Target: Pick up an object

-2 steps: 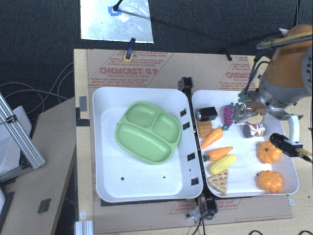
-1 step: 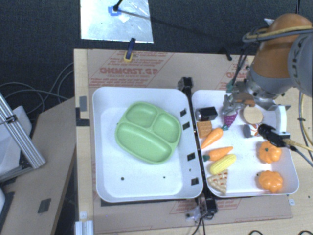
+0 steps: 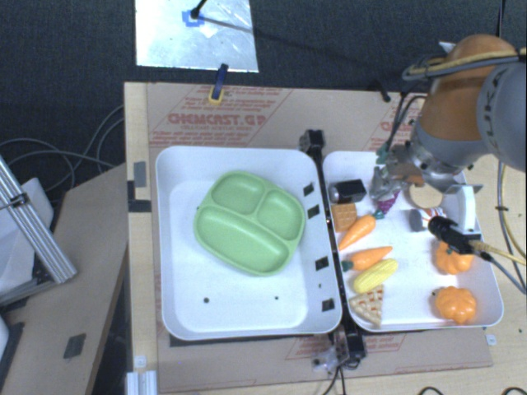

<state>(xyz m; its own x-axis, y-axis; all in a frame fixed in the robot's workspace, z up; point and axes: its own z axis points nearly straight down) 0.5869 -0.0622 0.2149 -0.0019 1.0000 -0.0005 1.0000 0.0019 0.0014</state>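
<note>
My gripper [image 3: 384, 189] hangs over the upper left part of the right bin [image 3: 494, 303], reaching in from the right. A small purple thing [image 3: 387, 205] shows just under its tip; whether it is held is unclear. Left of the gripper lies a black block [image 3: 347, 190]. Below it are an orange cracker [image 3: 343, 215], a carrot [image 3: 356, 231], a second carrot [image 3: 368, 257], a yellow corn cob [image 3: 375, 275] and a pizza slice [image 3: 368, 305]. Two orange pumpkins [image 3: 454, 303] [image 3: 451, 260] sit at the bin's right side.
The left bin [image 3: 177, 303] holds a green divided plate [image 3: 249, 220]. A black divider with clips [image 3: 325, 229] runs between the bins. A silver sheet [image 3: 193, 23] lies beyond the bench, and a metal frame [image 3: 33, 229] stands at the left.
</note>
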